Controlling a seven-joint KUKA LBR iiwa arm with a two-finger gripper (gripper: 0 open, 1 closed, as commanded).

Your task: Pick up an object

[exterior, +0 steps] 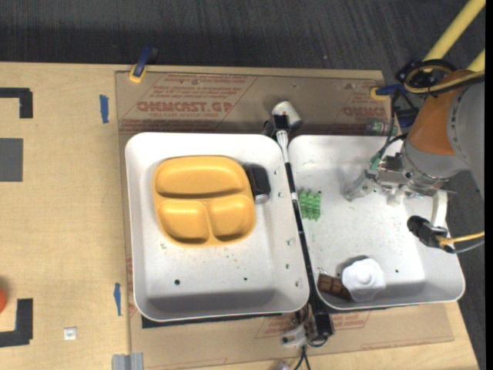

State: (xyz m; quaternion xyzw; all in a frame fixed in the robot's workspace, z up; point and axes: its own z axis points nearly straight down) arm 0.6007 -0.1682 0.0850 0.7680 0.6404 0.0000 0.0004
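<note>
Where the right bin meets the divider, a small green block with a studded top lies alone on the white floor, well apart from the gripper, which hangs over the same bin's far half with nothing between its fingers; whether they are spread or closed I cannot tell, since they show as one blurred grey shape. At that bin's near edge sits a white bottle with a brown block touching its left side. The left bin holds a yellow divided plate, three compartments, all bare, and a small black object just beside the plate's right rim, too dark to identify. Both bins rest on a brown board printed in red with "CHEMCAST GP"; the smaller lines under it are too fine to read. The arm with its orange band is cut off at the right edge, and cables hide part of the wrist.
</note>
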